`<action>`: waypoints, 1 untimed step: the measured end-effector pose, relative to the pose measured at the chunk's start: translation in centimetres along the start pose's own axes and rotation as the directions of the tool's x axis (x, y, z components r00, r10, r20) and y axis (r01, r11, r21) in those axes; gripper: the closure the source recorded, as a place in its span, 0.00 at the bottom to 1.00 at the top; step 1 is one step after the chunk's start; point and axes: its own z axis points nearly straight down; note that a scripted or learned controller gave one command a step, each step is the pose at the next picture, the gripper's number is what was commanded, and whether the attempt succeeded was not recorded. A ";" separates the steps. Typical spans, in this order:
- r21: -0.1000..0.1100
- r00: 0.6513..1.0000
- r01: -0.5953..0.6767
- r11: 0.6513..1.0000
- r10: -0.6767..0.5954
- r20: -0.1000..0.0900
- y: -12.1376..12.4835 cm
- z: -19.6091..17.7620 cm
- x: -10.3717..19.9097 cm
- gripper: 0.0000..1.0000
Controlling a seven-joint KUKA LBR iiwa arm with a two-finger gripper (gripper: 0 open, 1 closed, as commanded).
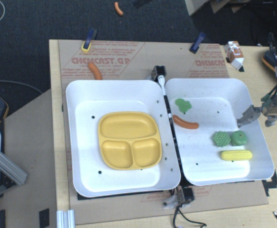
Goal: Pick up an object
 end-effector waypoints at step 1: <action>-0.012 1.000 0.004 1.000 -0.004 0.003 0.2 -0.6 0.0 0.00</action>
